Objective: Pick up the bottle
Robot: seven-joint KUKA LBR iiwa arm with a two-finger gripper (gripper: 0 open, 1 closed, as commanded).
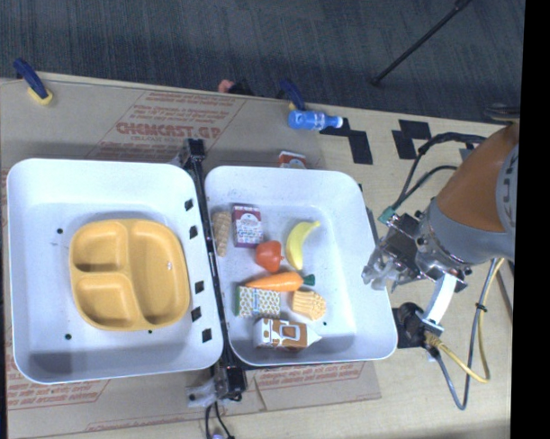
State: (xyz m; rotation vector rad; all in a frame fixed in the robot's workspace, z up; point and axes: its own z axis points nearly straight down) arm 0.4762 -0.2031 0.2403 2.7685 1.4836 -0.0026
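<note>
The gripper (378,273) is seen just past the outer rim of the right bin (366,307), off the bench side of it, with nothing seen between its parts. Whether it is spread or pressed together cannot be told from this angle.

The blue bottle (312,121) is lying on its side on the cardboard beyond the right bin's far edge, outside both bins, well apart from the gripper.

Inside the right bin: banana (300,242), tomato (268,254), carrot (275,282), small red box (247,226), milk carton (283,332). None of these is the target.

Risks, as judged from this layout:
- A descent into the right bin would be wasted; a toy food item could be grabbed instead.
- The bottle, being on its side, could be rolled away if approached along its length.
- The far rim of the right bin could be clipped on the way over.
- The loose cable (459,374) near the wrist could be snagged during the reach.
</note>
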